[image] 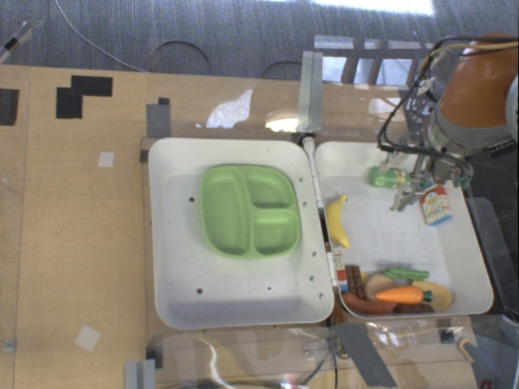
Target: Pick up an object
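Seen from above at a slant, the grey arm (478, 87) with its orange band is reaching in from the right and hanging over the far part of the right bin (478, 298). Its gripper (412, 196) is pointing down at the bin floor, between a small green object (386, 177) on its left and a white-and-red carton (436, 207) on its right. Both are lying just beside it. Cables and the wrist are crowding this spot, so I cannot tell whether the gripper is spread or pressed together, and nothing is showing clearly as gripped.

A yellow banana (336, 222) is lying along the right bin's left wall, well apart from the gripper. At the near edge of the same bin a heap of toy food is sitting packed together: an orange carrot (399, 295) is lying across the middle, a green vegetable (407, 274) is resting just behind it, a brown sausage (366, 305) is curving along the front left, and a dark chocolate bar (353, 280) is standing at the left corner. What may be a tan bread piece (439, 295) is sitting at the heap's right end.

The left bin (174, 298) is holding a green divided plate (247, 211), which is lying flat near its middle.
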You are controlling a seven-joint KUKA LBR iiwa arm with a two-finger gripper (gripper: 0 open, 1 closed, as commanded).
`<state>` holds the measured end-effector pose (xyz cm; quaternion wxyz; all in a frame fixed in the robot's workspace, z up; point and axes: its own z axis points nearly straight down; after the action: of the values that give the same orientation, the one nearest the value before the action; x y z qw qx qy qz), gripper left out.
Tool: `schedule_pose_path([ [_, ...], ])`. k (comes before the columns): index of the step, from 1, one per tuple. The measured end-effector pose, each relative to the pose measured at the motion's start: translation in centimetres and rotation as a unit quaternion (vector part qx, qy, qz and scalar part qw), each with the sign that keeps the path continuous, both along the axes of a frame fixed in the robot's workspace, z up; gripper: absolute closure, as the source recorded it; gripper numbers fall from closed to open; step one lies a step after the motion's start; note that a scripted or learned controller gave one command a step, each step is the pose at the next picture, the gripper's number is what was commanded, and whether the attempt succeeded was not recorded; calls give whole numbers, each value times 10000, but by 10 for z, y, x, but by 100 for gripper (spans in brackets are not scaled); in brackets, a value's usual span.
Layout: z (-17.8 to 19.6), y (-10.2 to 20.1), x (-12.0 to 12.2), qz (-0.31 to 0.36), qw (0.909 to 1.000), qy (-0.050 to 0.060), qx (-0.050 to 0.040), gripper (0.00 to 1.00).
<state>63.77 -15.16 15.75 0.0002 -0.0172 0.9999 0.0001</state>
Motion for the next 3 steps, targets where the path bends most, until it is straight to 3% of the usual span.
schedule_pose_path([
  [1,-21,-56,31,335,9994,-41,-11,0],
  [2,-69,-53,23,677,9977,-61,-13,0],
  [3,-10,-53,34,2896,9571,-68,-27,0],
])
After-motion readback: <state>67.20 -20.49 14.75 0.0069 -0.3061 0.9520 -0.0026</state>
